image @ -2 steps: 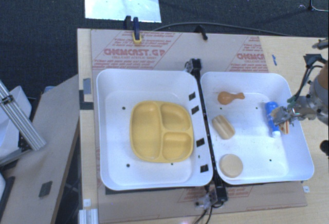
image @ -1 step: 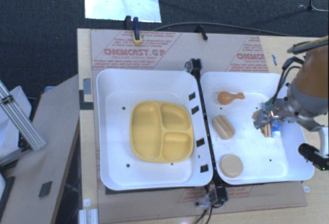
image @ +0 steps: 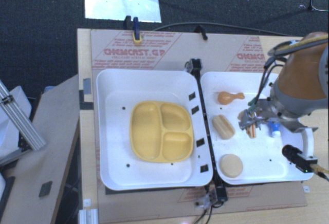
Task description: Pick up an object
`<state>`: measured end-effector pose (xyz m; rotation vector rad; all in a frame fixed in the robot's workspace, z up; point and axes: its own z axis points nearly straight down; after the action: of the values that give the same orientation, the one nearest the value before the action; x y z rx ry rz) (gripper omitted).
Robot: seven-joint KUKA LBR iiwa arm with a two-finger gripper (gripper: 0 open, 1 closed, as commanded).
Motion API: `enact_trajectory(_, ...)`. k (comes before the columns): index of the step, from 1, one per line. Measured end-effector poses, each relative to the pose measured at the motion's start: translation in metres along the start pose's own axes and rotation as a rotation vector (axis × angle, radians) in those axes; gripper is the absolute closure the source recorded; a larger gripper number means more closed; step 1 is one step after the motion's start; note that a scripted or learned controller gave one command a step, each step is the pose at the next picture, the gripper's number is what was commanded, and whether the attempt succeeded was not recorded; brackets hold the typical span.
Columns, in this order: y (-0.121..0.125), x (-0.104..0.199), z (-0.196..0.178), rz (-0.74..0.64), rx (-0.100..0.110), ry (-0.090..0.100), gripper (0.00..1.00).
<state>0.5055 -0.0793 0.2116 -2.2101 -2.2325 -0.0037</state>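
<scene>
My tool hangs low over the right bin, reaching in from the right under my grey arm with its orange band. I cannot tell how it is set, since its tip is a small blurred cluster. A small orange-and-white piece sits right at that tip, and I cannot tell whether it is gripped or only lying beneath. Taking the tool as my mark: the hot dog bun lies just to its left, close but apart. The drumstick-shaped orange toy lies up and to the left of it, toward the far wall of the bin. The round tan bun sits below and to the left, near the front wall. A small blue item lies just to the right of the tool, partly under my wrist. Well to the left, past the black divider between the bins, the left bin holds a yellow sectioned plate lying flat. Both bins rest on the bench.
</scene>
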Motion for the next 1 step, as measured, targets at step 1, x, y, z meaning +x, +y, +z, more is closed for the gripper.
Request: enact_trajectory(1, 0.0022, 0.0446, 0.0022, 0.0, 0.0, 0.0, 1.0)
